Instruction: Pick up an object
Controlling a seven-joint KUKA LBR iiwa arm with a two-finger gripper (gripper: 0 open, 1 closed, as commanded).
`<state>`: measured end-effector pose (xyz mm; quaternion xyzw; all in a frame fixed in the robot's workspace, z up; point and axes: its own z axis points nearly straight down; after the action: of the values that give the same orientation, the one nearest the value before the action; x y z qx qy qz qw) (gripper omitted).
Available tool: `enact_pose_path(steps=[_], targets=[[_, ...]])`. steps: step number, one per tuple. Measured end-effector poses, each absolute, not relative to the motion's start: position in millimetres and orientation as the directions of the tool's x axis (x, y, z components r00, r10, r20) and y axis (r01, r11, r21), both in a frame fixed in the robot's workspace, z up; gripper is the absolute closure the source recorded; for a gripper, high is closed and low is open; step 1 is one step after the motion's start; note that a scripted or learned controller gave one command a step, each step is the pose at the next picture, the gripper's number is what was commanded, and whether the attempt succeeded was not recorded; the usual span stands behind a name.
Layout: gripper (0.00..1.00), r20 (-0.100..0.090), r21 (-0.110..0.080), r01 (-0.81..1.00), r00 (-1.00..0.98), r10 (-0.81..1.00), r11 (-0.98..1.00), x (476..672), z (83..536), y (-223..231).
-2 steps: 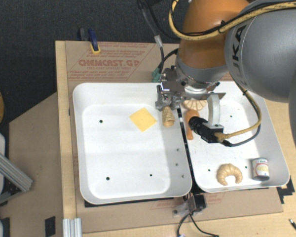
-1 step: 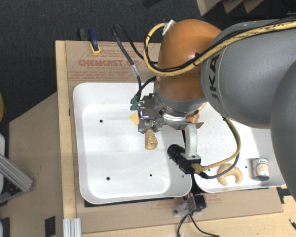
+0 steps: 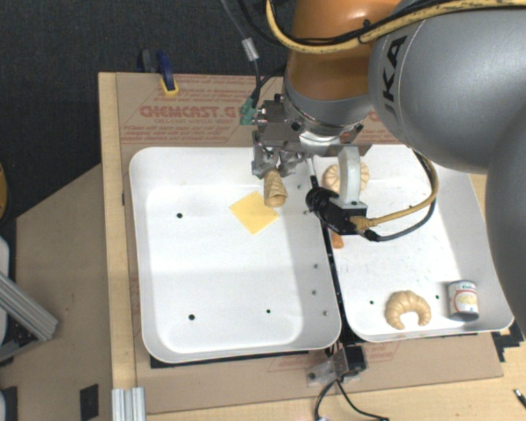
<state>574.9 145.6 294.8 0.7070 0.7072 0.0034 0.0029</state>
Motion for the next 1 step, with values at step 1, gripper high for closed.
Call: enact_pose_path(steps=[1], targets=[[1.00, 0.000, -0.009, 1.000, -0.005, 1.000, 0.005, 546.3, 222.8, 200.3]])
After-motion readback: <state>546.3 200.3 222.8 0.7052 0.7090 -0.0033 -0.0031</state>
